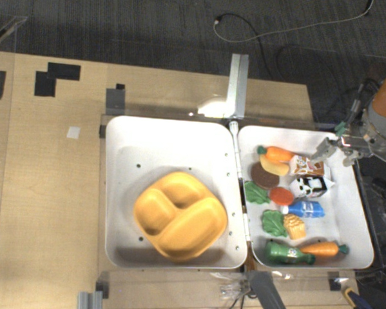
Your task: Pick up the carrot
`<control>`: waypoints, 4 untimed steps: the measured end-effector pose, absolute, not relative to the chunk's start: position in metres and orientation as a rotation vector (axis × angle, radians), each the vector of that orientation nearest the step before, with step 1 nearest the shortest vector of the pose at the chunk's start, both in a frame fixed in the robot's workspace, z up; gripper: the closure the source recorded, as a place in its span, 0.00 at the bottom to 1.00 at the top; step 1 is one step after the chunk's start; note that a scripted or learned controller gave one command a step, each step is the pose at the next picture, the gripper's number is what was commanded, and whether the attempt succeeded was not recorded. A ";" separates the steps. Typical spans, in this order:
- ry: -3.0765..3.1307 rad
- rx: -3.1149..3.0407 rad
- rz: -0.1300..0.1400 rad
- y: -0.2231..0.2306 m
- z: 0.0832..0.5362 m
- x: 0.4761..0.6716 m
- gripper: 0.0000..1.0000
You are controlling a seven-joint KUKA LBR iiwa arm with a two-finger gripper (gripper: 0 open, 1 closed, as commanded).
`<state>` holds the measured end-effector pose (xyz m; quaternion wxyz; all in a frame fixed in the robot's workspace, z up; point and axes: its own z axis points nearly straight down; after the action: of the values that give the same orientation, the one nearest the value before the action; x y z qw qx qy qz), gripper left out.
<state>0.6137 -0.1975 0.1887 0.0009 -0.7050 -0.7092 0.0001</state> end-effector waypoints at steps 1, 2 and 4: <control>-2.366 -2.066 -0.001 -0.129 0.107 0.663 0.00; -2.360 -2.048 0.009 -0.127 0.118 0.662 1.00; -2.366 -2.061 0.009 -0.196 0.088 0.666 1.00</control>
<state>0.6663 -0.1965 0.0883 0.0018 -0.6568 -0.7540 0.0028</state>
